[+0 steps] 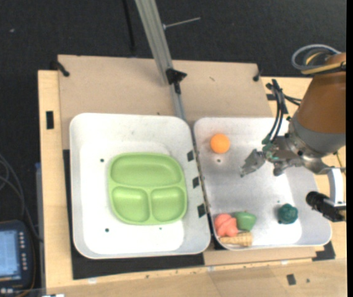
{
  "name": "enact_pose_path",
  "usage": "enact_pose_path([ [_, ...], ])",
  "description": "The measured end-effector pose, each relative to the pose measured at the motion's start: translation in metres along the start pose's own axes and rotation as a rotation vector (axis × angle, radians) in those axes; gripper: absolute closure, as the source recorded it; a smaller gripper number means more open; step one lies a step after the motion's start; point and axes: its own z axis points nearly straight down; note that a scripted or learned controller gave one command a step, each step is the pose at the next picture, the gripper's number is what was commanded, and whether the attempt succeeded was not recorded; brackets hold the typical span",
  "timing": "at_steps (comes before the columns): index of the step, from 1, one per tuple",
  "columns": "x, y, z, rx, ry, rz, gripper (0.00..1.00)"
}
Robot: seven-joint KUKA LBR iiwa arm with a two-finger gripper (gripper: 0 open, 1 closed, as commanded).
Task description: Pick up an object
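My gripper (pixel 264 166) hangs over the middle of the right bin (pixel 260 189), its two fingers spread open with nothing between them. An orange ball (pixel 220 143) lies to its left, near the bin's far left corner. A dark green object (pixel 287 213) rests to the gripper's near right. Along the bin's front edge sit a pink object (pixel 225 224), a light green object (pixel 246 219) touching it, and a tan cone-like piece (pixel 241 240). None of these touches the gripper.
The left bin (pixel 90 166) holds a light green divided plate (pixel 147 187). A metal pole (pixel 158 36) rises slantwise from behind the bins, where they meet. The arm's orange band (pixel 325 104) stands over the right bin's far right side.
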Motion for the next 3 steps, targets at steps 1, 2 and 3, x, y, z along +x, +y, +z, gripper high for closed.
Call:
enact_pose_path([
  [1, 0.0, 0.0, 0.0, -0.001, 0.0, 0.002, 0.0],
  [2, 0.0, -0.009, 0.057, 0.005, -0.001, 0.003, 0.0],
  [3, -0.003, -0.012, 0.12, 0.007, -0.001, 0.004, 0.0],
])
